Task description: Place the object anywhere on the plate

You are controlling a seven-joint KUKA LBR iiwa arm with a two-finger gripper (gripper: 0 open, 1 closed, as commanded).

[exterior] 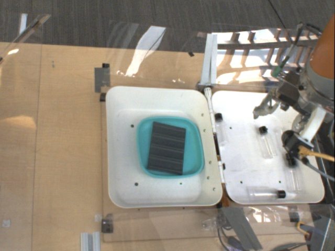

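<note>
Arm cut off at right edge, covering rim of right bin; plate middle hidden under ribbed block.

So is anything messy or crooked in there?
Nothing stands out. The dark ribbed block lies flat on the teal plate in the left bin, fully inside the plate's rim and turned only slightly.

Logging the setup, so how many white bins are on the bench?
2. The left bin holds a teal plate with a dark ribbed block lying on it; the right bin sits directly beside it. None look hidden.
</note>
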